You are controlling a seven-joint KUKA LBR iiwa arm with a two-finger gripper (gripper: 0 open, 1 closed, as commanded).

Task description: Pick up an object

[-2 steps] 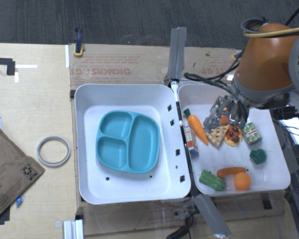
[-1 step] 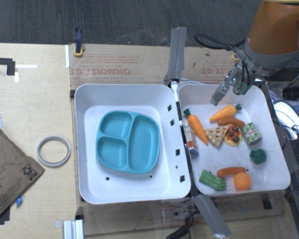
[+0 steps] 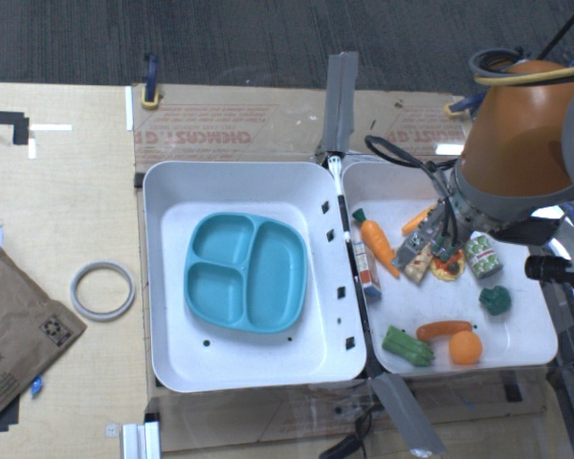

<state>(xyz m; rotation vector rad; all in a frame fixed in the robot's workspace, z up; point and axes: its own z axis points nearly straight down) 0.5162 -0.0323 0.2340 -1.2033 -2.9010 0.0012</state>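
A: Over the right bin point(image 3: 517, 357), the gripper point(image 3: 430, 247) is hanging above a small carton point(image 3: 416, 261); whether the jaws are gripping it, I cannot tell.

B: Any writing showing?

A: Cardboard point(image 3: 239, 127) behind the bins is reading "CHEMCAT", upside down. A brown box point(image 3: 10, 338) at left is showing "BOX". A blue divided plate point(image 3: 246, 273) is sitting in the left bin point(image 3: 167, 352).

One fixed overhead camera, slanted down, both bins point(image 3: 163, 256), seemingly mid-range
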